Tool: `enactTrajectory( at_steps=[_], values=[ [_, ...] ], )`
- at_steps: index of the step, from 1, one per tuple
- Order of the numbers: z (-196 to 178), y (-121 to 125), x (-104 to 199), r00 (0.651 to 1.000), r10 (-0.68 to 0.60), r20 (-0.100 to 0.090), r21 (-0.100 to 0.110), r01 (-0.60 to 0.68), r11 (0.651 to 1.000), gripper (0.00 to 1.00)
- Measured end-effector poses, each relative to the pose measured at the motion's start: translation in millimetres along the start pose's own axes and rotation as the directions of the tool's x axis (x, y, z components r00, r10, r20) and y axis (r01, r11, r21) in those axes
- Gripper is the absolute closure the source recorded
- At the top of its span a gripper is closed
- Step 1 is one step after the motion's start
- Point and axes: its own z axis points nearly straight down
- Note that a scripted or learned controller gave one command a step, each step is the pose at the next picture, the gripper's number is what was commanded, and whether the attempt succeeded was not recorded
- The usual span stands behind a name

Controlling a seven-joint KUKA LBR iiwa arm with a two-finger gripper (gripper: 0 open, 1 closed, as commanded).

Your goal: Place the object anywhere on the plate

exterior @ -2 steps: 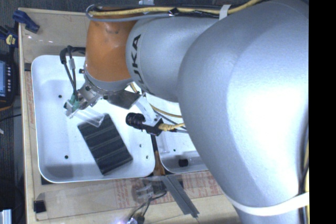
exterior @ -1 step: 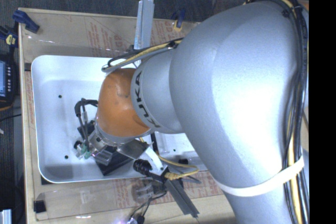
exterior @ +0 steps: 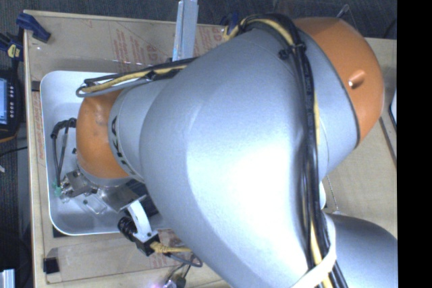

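1. The large grey arm point(exterior: 236, 158) with its orange band point(exterior: 98, 138) above the wrist stretches from the lower right across the middle of the camera view and covers most of the scene.
2. A second orange section point(exterior: 344, 77) of the arm sits at the upper right, with a bundle of black and yellow cables point(exterior: 304, 98) running down along the grey housing.
3. The wrist end points down into the shallow white bin point(exterior: 50, 94) at the left; part of that bin's rim and left wall is visible beside the arm.
4. The gripper point(exterior: 84, 193) hangs low over the bin's floor near its lower left corner, seen as grey metal parts under the orange band; whether it is spread or pressed together cannot be told from here.
5. A small greenish speck lies just beside the gripper's left edge, too small to identify.
6. The object to be placed and the plate cannot be made out; the arm hides most of both bins.
7. The light wooden tabletop point(exterior: 108, 37) frames the bin, with a blue clamp point(exterior: 32, 25) at its upper left corner and an upright grey metal bar point(exterior: 185, 27) behind the bin.
8. A white clip with black cabling point(exterior: 138, 222) hangs from the arm near the bin's lower edge.
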Motion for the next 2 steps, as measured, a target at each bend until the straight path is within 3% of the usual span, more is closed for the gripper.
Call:
enactTrajectory(
  at_steps=[1, 2],
  values=[
    [-122, -32, -91, 0.999, 0.050, -0.001, -0.002, -0.050, 0.999, 1.00],
    [-46, -19, -49, 0.887, 0.462, 0.000, 0.007, -0.462, 0.887, 1.00]
  ],
)
